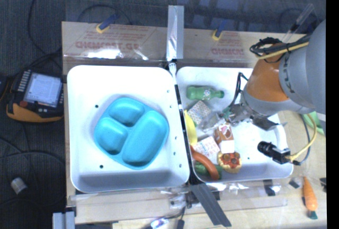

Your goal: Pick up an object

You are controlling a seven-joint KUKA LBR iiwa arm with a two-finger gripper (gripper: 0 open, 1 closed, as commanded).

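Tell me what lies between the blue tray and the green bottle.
In the camera view, bare white floor of the left bin and the two bins' adjoining walls separate the blue tray from the green bottle, which lies in the right bin.

bench, two white bins side by side

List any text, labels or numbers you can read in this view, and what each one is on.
Nothing reads cleanly.
Red lettering on the cardboard behind the left bin: looks reversed and blurred, unreadable.
More red lettering on the cardboard behind the right bin: unreadable.
Screen of the handheld device on the floor: lit, contents too small.
Printed packets in the right bin: print too small.
Green bottle: label illegible.
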